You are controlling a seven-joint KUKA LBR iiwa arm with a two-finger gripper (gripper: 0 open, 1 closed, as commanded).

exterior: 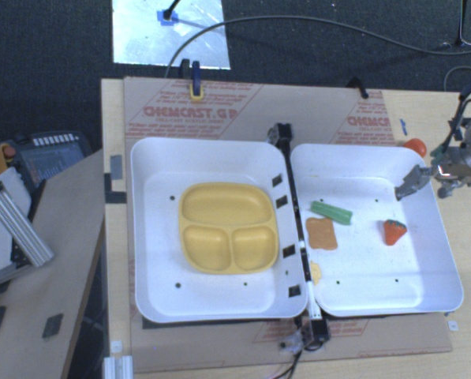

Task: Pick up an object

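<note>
Inside the right shallow white bin [424, 287], a small red strawberry-shaped toy with green top [394, 231] is lying; the grey two-finger gripper [413, 181] is hovering nearby, its state indeterminate.

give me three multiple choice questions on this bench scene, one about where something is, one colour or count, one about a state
1. Where does the yellow divided tray lie?
A. in the left bin
B. in the right bin
C. on the floor

2. What colour is the long stick-shaped item in the right bin?
A. blue
B. green
C. black

3. How does the end effector stand to the strawberry toy?
A. it grips the toy
B. it presses the toy flat
C. it is apart from the toy, near the bin's upper right rim

Answers:
1. A, the tray sits in the middle of the left bin.
2. B, the stick above the orange square piece is green.
3. C, a stretch of bare white bin floor lies between the toy and the end effector.
</note>
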